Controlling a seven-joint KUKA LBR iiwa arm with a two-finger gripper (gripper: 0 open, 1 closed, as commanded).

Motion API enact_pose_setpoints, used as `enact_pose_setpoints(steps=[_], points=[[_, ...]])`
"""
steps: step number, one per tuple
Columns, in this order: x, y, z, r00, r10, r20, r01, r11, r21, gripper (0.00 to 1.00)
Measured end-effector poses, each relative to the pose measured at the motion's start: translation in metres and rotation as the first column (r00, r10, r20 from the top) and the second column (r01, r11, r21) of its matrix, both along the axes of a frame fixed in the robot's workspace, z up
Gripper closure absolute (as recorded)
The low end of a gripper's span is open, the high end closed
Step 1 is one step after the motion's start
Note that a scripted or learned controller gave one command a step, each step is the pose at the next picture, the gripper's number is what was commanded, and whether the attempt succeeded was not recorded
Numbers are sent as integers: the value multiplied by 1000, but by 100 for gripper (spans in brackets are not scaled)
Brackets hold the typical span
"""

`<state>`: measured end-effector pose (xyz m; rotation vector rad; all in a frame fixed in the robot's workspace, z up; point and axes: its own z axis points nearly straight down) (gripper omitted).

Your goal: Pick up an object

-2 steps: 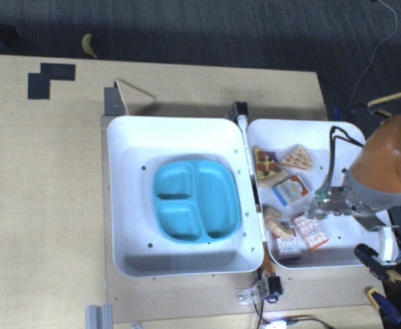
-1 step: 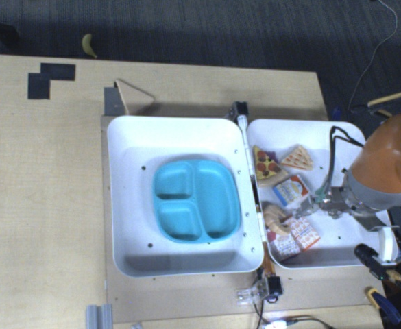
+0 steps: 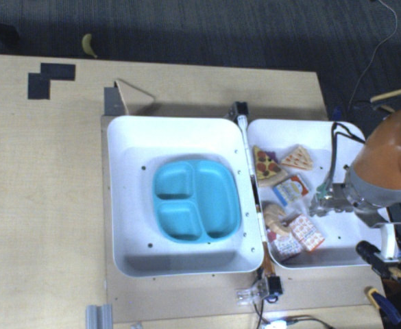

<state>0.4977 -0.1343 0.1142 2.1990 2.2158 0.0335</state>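
A checked packet [image 3: 308, 233] is seen low in the right bin [image 3: 344, 256], with a pizza slice [image 3: 297, 158] farther back. The hand [image 3: 321, 204] is hung over the pile; its state cannot be told. Crowded items could be nudged aside, spoiling a grasp. Several items are blurred.

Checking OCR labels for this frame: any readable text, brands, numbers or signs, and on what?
No text can be read here.
Red-and-white packet in the right bin: printed pattern, too blurred to read.
Blue-and-white packet: print too small to read.
Pizza-slice toy and sandwich-wedge toy: no lettering visible.
Blue divided tray in the left bin: plain, unmarked.
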Motion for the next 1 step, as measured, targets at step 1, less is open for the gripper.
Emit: enact_pose_setpoints(steps=[1], points=[[0, 0, 0, 1000, 0, 0, 0, 1000, 0, 0]])
